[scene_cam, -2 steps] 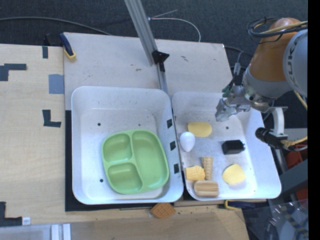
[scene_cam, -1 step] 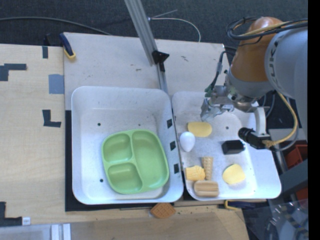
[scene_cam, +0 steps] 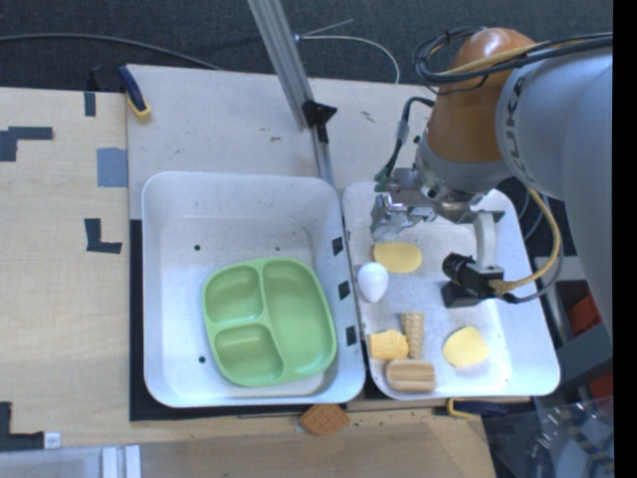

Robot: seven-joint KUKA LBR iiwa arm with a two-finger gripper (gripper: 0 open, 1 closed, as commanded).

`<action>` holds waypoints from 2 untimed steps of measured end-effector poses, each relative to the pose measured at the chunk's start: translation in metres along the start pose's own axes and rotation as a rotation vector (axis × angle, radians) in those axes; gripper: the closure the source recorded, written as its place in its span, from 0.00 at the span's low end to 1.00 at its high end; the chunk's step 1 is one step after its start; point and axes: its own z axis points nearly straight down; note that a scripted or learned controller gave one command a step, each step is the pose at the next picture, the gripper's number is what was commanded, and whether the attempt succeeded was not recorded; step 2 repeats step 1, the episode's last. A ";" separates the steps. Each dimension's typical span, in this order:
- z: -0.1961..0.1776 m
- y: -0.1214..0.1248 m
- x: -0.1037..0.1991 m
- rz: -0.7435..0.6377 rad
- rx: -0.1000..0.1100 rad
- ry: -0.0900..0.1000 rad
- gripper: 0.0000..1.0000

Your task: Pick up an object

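- I see the gripper hanging over the far end of the right bin, just above the flat yellow piece.
- I cannot tell how the pincer stands; it is too blurred.
- That yellow piece is my likeliest target, lying just beside the white egg.
- I would centre over the piece before descending, so the egg stays untouched.
- I would keep off the bin wall, which is near.
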 end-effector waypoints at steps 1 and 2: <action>-0.005 -0.004 0.063 -0.002 0.001 0.000 1.00; -0.005 -0.004 0.063 -0.002 0.001 0.000 1.00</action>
